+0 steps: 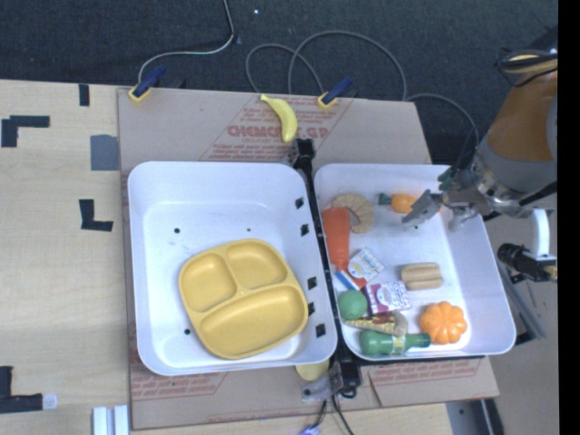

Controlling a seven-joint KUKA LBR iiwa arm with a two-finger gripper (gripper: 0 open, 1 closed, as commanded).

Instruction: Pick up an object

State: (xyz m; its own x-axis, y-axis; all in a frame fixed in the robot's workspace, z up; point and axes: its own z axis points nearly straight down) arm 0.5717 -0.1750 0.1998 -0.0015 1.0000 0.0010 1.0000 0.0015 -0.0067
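The gripper (439,208) hangs over the upper right part of the right bin (478,270), at the end of the grey arm (521,143) that enters from the right edge of the view. Its two fingers stand apart, released, with nothing between them. The left finger tip lies just beside a small orange carrot-like toy (400,202), which rests on the floor of the right bin near its upper wall; whether the finger touches the toy cannot be told. All remaining items are located relative to the right bin. Along its left wall lies a long orange-red piece (336,236), and a tan ring-shaped pastry (357,208) sits just beside that piece, toward the upper wall. Near the middle of the bin floor lie two small printed packets (378,282). A tan bread roll (420,275) lies right of the packets. An orange pumpkin (442,322) sits in the lower right corner. A corn cob (372,321) and a green vegetable (391,342) lie along the lower wall. The left bin (159,216) adjoins the right bin on its left side and holds a yellow divided plate (243,297). A yellow banana (282,116) lies on the cardboard (217,125) above the junction of the two bins.
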